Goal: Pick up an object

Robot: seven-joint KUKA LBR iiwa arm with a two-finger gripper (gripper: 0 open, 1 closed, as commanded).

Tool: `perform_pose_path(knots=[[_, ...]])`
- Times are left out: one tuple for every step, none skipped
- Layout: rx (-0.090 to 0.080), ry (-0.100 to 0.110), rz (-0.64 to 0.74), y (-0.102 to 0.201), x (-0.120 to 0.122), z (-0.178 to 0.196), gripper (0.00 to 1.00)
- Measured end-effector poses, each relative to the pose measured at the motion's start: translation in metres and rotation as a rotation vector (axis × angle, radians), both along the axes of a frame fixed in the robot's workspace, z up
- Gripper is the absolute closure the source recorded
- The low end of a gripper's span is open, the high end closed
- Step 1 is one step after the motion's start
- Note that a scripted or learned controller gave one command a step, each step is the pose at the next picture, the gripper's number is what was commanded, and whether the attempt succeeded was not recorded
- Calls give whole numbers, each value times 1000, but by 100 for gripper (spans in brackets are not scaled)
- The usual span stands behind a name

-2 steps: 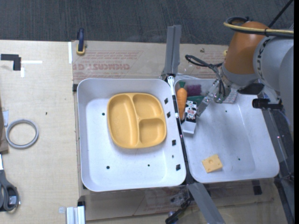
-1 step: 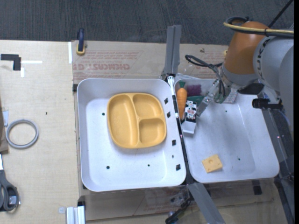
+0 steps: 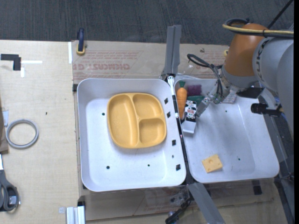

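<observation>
The right bin (image 3: 243, 139) holds an orange carrot (image 3: 181, 97) in its far left corner, with a purple item (image 3: 193, 87) and a green item (image 3: 196, 98) beside it. A small black-and-white box (image 3: 190, 111) stands just in front of the carrot, by the left wall. A yellow cheese wedge (image 3: 212, 163) lies alone near the front. My gripper (image 3: 203, 106) reaches down at a slant from the right. Its tip is close to the right side of the black-and-white box and the green item. Nothing is seen lifted.
The left bin (image 3: 93, 167) carries a yellow divided plate (image 3: 137, 120). On the bench to the left lie a grey tape ring (image 3: 21, 133) and scissors (image 3: 7, 197). A grey post (image 3: 173, 50) rises behind the seam between the bins.
</observation>
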State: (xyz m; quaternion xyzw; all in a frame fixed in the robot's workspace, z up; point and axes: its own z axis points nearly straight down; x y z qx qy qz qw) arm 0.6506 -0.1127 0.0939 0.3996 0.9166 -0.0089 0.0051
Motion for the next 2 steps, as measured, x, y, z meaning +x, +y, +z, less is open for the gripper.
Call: perform_pose_path(knots=[[5, -6, -285, -1, -20, 0, 0], [10, -8, -424, 1, 8, 0, 0]])
